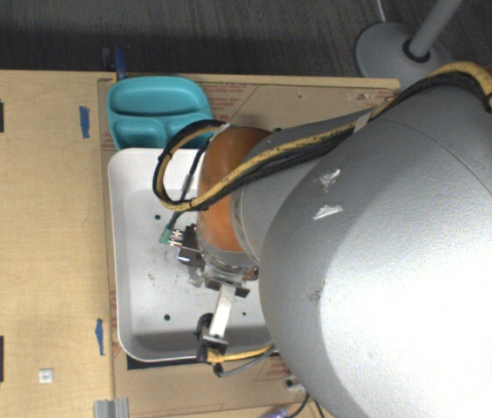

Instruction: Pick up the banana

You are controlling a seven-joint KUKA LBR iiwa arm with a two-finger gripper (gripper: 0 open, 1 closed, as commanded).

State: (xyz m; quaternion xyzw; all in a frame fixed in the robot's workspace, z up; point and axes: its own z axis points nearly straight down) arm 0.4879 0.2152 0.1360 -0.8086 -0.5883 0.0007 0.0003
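- The right and lower part of the view is taken up by the arm (pixel 394 251), whose broad grey link is seen from above, reaching in from the right edge of the bench.
- The orange band (pixel 224 190) is seen where the grey link narrows toward the wrist, pointing toward the left side of the bench.
- A black and yellow cable (pixel 315 138) is run along the top of the link and looped in front of the band.
- The wrist assembly (pixel 215 273) is hung below the band, metal-coloured, directed down and toward the near edge of the bench.
- The jaws cannot be made out clearly.
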